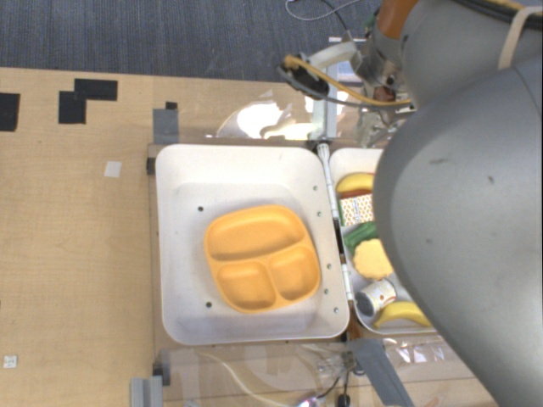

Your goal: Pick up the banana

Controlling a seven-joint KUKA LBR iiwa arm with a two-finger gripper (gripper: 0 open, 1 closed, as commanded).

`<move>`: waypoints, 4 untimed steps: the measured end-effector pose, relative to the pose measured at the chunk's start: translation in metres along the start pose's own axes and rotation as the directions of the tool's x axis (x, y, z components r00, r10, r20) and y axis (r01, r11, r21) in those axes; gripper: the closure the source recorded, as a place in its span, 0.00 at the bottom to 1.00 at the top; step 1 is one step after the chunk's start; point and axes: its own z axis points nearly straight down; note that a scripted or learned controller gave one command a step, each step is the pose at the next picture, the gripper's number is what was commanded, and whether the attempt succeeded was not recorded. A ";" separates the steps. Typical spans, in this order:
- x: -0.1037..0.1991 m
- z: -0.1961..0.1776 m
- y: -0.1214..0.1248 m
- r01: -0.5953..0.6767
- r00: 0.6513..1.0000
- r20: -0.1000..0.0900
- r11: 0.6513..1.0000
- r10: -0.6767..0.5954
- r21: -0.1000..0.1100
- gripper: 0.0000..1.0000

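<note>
Banana [401,315] lies at near edge of right bin [366,316], touching a small metal can [377,295], partly under the grey arm [462,227]. Yellow divided plate [261,257] sits in left bin [182,253]. Tool state: cannot tell. Best approach: descend across banana's width, clear of can.

One fixed camera looks down at a slant on the bench; left bin [246,164] centre frame; right bin [356,155] partly behind the arm [467,210] at right.

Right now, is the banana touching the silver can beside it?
Touching. In the camera view the banana lies against the silver can with no gap between them.
</note>
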 end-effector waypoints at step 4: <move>-0.062 -0.053 -0.061 0.245 0.970 0.007 0.970 -0.245 -0.001 1.00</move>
